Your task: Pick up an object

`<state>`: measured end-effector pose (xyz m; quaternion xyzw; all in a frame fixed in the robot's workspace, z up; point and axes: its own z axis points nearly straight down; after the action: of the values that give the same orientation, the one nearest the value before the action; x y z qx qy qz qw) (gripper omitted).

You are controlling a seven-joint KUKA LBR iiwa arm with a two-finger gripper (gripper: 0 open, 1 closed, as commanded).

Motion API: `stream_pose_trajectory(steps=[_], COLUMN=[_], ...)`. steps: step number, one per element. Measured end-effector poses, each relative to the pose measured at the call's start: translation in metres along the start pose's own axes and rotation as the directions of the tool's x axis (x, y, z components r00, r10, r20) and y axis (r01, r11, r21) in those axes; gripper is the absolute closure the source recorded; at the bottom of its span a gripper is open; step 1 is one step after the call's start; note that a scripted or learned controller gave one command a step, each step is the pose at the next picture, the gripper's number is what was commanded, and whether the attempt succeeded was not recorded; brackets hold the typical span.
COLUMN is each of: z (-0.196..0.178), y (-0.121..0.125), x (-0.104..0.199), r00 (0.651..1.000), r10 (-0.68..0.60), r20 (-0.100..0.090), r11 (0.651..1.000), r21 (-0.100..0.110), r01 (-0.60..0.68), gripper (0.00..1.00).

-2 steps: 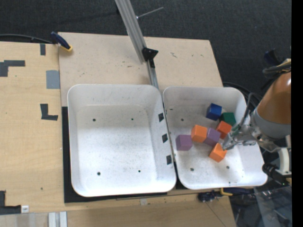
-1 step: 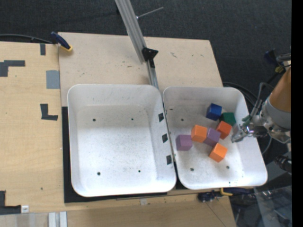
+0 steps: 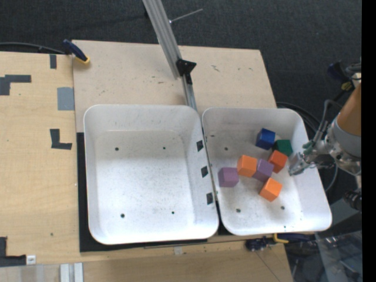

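Fingers (image 3: pixel 298 164) of mine hang over the right bin's (image 3: pixel 305 213) right side, whether parted or clenched I cannot tell. Left to right lie purple cube (image 3: pixel 228 177), orange cube (image 3: pixel 247 165), blue cube (image 3: pixel 265 138), green cube (image 3: pixel 284 146)

Bench clutter around the bins

Slanted metal rail (image 3: pixel 166 37) running down to the gap between bins, blue-and-yellow clamp (image 3: pixel 76 51) at the wooden board's (image 3: pixel 135 69) top left corner, grey tape patch (image 3: pixel 66 98) just left, dark carpet (image 3: pixel 282 16) behind.
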<state>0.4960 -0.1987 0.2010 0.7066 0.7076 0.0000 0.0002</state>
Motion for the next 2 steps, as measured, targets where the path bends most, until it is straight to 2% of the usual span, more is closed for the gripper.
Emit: stream_pose_trajectory(steps=[2], z=[-0.012], y=[0.022], x=[0.094], r00=[1.000], r10=[-0.006], r20=[-0.002], r11=[1.000], r21=[0.001], r01=[0.006], gripper=[1.00])
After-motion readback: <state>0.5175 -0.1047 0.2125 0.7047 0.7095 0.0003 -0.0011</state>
